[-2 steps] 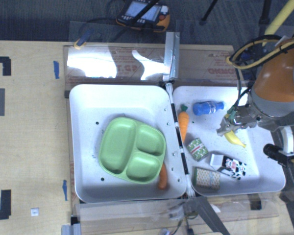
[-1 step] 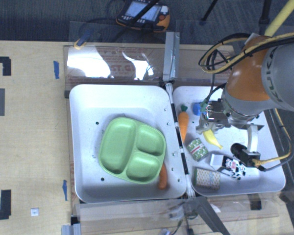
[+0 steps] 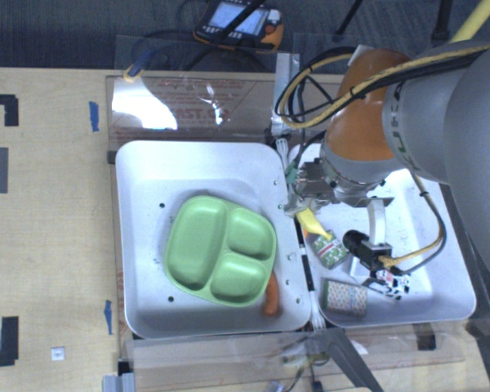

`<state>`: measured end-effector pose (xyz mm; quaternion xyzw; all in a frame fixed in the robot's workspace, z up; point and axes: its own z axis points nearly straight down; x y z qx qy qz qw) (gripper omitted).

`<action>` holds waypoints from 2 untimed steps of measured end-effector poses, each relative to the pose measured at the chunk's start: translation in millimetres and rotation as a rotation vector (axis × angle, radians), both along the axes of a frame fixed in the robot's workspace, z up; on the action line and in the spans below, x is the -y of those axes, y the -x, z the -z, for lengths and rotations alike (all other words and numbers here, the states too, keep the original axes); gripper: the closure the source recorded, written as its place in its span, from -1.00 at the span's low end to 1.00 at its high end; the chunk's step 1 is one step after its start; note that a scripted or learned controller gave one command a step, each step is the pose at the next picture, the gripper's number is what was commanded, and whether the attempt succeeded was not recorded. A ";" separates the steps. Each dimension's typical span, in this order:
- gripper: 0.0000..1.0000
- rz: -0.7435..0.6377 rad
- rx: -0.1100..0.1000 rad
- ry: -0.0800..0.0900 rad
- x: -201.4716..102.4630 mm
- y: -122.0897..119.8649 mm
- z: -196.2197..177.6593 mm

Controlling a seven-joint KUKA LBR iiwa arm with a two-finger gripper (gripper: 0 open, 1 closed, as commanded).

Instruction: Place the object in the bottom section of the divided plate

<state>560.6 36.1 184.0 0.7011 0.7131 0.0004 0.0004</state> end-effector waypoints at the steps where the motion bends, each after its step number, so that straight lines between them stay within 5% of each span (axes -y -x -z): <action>1: 1.00 -0.017 -0.005 -0.001 -45.2 67.4 -17.1; 2: 1.00 0.266 -0.003 0.001 -139.3 35.7 -12.3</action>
